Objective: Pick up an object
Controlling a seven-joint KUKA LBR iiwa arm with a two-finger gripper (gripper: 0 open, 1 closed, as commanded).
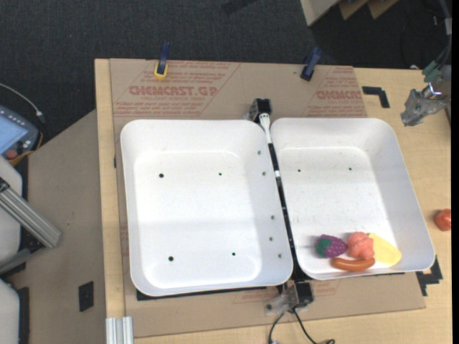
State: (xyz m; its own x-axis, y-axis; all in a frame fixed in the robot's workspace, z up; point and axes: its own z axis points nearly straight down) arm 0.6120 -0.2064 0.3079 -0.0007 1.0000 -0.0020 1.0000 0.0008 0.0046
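Lying clustered in the right bin's (401,163) near corner — purple (331,246), orange (361,245), yellow (387,252) toys, a sausage (353,264); gripper (419,107) at right edge, well apart, state untellable.

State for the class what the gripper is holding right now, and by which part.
Nothing is seen held. The gripper sits at the right edge, away from the toys lying in the right bin.

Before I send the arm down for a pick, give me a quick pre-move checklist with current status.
1. Objects in view: ok, the purple toy, orange-red toy, yellow piece and sausage-shaped toy lie in the right bin.
2. Spacing for a clean grasp: not ok, they are clustered and touching.
3. Wall clearance: not ok, the cluster hugs the near rim.
4. Hand position: not ok, outside the bin, far from the cluster.
5. Hand opening: cannot tell.
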